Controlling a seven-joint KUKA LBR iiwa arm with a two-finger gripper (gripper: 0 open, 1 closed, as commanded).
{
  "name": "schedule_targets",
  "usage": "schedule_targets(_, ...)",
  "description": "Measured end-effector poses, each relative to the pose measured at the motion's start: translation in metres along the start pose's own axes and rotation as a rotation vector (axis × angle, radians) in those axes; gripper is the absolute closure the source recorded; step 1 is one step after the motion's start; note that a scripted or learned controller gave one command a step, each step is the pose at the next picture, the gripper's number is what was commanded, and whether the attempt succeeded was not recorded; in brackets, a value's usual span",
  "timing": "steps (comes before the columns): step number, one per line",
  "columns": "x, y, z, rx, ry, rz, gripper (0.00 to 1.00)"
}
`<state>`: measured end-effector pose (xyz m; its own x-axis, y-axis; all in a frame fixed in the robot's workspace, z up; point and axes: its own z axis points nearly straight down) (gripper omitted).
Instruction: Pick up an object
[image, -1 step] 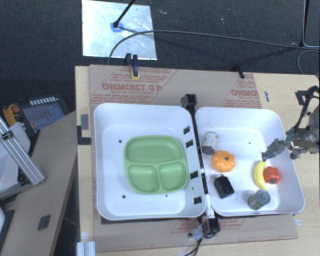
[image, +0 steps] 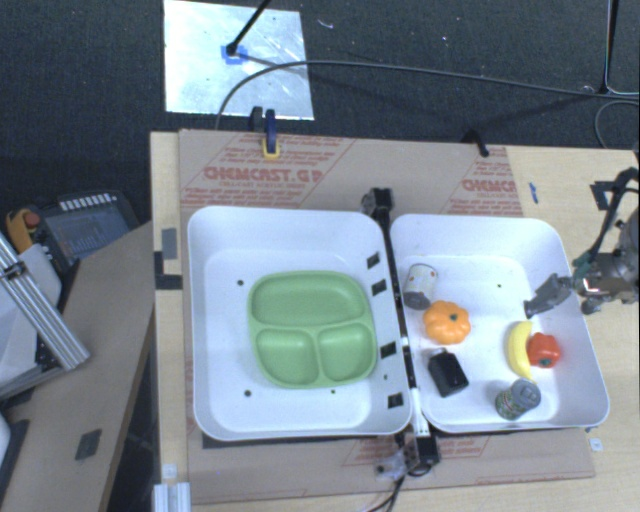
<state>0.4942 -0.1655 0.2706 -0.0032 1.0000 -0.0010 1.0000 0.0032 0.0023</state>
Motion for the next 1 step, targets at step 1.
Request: schedule_targets(1,0.0012,-0.0064,0.0600,0.005,0.002,0.002,0.00)
